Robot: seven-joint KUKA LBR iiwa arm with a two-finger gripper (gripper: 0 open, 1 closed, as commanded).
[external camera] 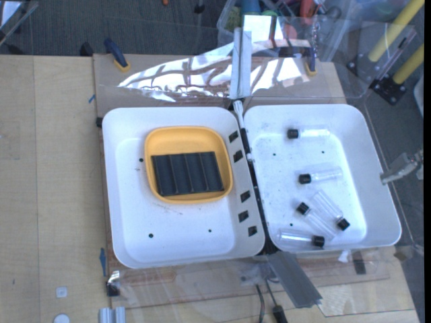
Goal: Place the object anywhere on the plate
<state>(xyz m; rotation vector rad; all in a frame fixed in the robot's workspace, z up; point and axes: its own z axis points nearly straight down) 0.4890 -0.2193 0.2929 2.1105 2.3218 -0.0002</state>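
- You cannot tell the claw's state from this view: nothing here lets you judge how far it is open or what it touches.
- The yellow plate (156, 142) sits in the left white bin (128, 234), left of the frame's centre.
- A black ribbed block (187, 173) lies flat on the plate, covering most of its floor, with its lower edge near the plate's lower rim.
- Clear vials with black caps (322, 176) lie loose in the right white bin (377, 214), well apart from the plate; you can count about five, most towards the bin's lower half.
- Crumpled foil (195, 76) lies above the bins.
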